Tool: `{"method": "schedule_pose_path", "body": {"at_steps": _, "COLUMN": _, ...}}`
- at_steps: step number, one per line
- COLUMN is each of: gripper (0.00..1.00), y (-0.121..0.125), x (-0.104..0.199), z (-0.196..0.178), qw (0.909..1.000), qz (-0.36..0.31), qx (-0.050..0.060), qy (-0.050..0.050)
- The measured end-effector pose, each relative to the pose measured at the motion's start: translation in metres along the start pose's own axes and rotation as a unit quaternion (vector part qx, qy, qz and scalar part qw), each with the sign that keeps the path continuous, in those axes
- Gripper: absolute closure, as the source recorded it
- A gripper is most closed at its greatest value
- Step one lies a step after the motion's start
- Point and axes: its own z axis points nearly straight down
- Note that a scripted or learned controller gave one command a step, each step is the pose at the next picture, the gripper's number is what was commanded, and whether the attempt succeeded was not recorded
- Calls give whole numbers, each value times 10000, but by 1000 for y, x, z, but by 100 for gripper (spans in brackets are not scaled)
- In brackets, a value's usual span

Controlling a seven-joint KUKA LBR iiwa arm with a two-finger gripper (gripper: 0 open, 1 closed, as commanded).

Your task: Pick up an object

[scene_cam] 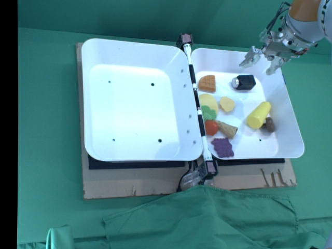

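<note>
Counter (46,113): green, carrying two white bins.
Left bin (98,53): centre-left of frame, bare.
Right bin (288,139): centre-right, holding all the pickable items, closely packed along its left side.
Tool (262,61): upper right, above the bin's far rim, fingers spread, gripping nothing.
Yellow cylinder (258,115): round, likely to roll from a pinch; touches a brown lump (268,124).
Black block (244,82): nearest the tool; a misaligned descent may nudge it aside.
Purple piece (222,147): flat, hard to grip.
</note>
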Motion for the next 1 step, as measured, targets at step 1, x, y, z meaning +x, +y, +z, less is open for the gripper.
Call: {"method": "schedule_pose_path", "body": {"at_steps": 1, "gripper": 0, "y": -6, "x": 19, "z": 78, "qw": 10000, "qz": -8, "qx": 35, "qy": 8}}
